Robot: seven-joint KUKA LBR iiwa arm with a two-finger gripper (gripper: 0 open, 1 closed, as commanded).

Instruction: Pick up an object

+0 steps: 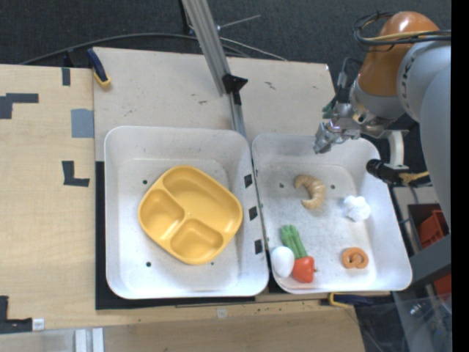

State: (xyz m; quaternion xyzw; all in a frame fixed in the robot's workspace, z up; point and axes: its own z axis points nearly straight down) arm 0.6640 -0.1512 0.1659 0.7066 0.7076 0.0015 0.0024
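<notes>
Jaws [325, 142] — state cannot be told — hang over right bin's [392, 262] far rim. Croissant [313, 191] lies below them, mid-bin; yellow plate [190, 213] in left bin [117, 218].

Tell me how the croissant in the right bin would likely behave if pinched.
The croissant looks like a small plastic toy, so probably light and stiff. Its curved, ridged shape may slip or pivot between fingers. It lies flat, so it seems unlikely to roll.
</notes>
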